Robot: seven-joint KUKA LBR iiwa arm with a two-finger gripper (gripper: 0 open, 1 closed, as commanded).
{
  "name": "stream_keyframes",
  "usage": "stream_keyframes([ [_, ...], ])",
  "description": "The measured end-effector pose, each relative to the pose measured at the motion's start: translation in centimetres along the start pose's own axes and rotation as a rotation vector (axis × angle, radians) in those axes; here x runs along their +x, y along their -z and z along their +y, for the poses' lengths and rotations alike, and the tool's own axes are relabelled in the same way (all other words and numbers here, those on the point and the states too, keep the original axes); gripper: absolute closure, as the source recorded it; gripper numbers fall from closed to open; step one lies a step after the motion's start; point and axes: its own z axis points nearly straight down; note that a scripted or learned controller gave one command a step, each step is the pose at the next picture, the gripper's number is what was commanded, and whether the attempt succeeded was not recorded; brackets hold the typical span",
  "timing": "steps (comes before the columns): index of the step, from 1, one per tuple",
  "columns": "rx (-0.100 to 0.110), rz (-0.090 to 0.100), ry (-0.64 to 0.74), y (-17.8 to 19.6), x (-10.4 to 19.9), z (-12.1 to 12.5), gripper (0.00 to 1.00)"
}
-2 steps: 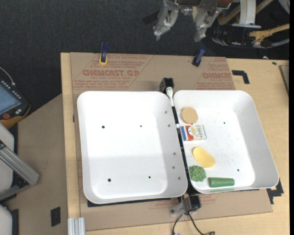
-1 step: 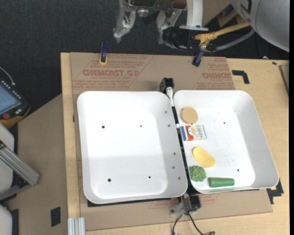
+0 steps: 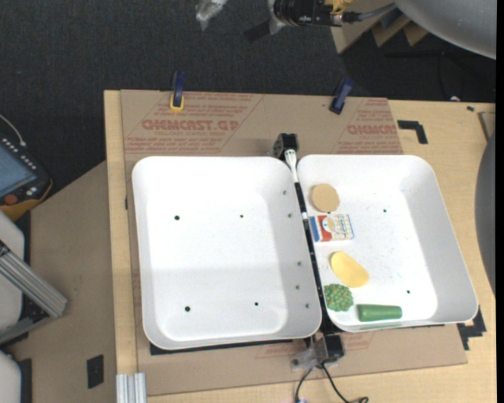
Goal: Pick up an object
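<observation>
Five objects lie along the left side of the right bin (image 3: 417, 228). From far to near they are a round tan cookie (image 3: 324, 197), a small red, white and blue carton (image 3: 331, 228), a yellow lemon-shaped piece (image 3: 349, 269), a green broccoli head (image 3: 339, 297) and a green cucumber (image 3: 379, 312). My gripper (image 3: 233, 21) is blurred at the top edge of the camera view, beyond the far side of the bins and well away from every object. Nothing shows between its tips.
The left bin (image 3: 220, 252) sits beside the right one on a brown cardboard sheet (image 3: 236, 118). Two blue clamps (image 3: 178, 90) (image 3: 342, 94) hold the sheet's far edge. The grey arm (image 3: 453, 24) crosses the top right corner.
</observation>
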Motion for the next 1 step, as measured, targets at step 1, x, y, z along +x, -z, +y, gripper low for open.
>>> stream_keyframes([
  [1, -0.001, 0.0, 0.002, 1.15, 0.07, -0.24, 1.0],
])
